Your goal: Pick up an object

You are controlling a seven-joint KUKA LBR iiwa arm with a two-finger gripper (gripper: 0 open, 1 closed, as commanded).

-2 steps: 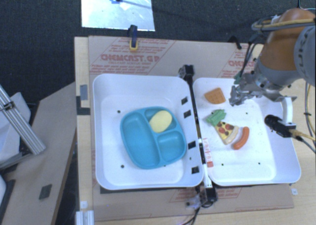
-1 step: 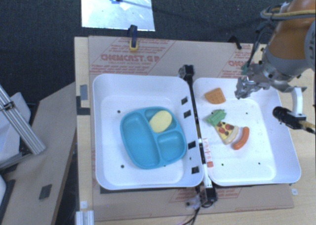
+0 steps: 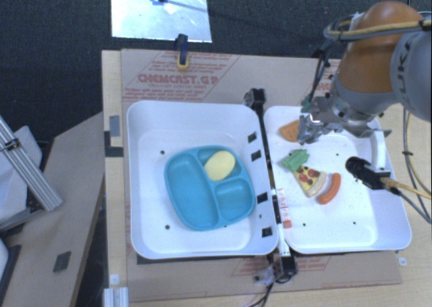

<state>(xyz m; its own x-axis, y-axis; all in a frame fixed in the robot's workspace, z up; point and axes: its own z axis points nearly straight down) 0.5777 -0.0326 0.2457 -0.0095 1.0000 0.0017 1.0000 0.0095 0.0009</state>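
Observation:
The right bin (image 3: 351, 231) holds several toy foods. An orange wedge (image 3: 289, 130) lies near its back left corner, and a green leafy piece (image 3: 295, 159) sits just in front of it. A pizza slice (image 3: 310, 179) and a red-orange sausage (image 3: 329, 189) lie side by side near the middle. My gripper (image 3: 306, 129) hangs low over the back left of this bin, right beside the orange wedge and partly over its right edge. Whether it touches the wedge cannot be told.
In the left bin (image 3: 155, 231) a blue divided tray (image 3: 196, 194) carries a yellow rounded piece (image 3: 219, 164) in its upper compartment. A black divider (image 3: 264, 164) with clips separates the bins. A black part (image 3: 364, 172) with a cable juts over the right bin's right side.

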